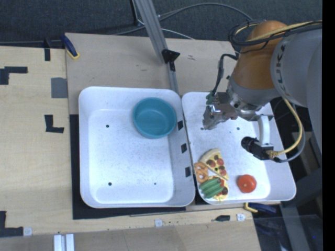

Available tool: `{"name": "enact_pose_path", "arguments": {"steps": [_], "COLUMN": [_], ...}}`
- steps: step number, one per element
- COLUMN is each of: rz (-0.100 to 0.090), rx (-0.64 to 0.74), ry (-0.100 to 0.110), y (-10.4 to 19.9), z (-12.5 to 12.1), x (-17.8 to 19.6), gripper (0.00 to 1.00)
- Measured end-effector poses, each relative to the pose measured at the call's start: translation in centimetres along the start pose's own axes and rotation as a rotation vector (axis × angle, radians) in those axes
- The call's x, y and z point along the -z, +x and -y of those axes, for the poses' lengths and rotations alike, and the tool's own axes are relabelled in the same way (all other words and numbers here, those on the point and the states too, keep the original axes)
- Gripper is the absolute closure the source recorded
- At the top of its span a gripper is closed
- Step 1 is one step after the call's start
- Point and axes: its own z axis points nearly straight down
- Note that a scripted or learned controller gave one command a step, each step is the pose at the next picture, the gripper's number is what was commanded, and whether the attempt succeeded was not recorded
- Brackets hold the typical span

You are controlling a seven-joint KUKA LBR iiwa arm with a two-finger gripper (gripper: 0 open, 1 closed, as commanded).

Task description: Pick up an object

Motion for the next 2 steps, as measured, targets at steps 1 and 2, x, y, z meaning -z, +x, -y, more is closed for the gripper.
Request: {"name": "enact_pose_path", "arguments": {"steps": [1, 2], "rz": [0.000, 0.000], "rx": [0.001, 0.000], "ry": [0.000, 0.001], "y": [5.9, 11.1], "z": [1.5, 4.0], "x": [0.4, -0.3], "gripper": [1.00, 1.00]}}
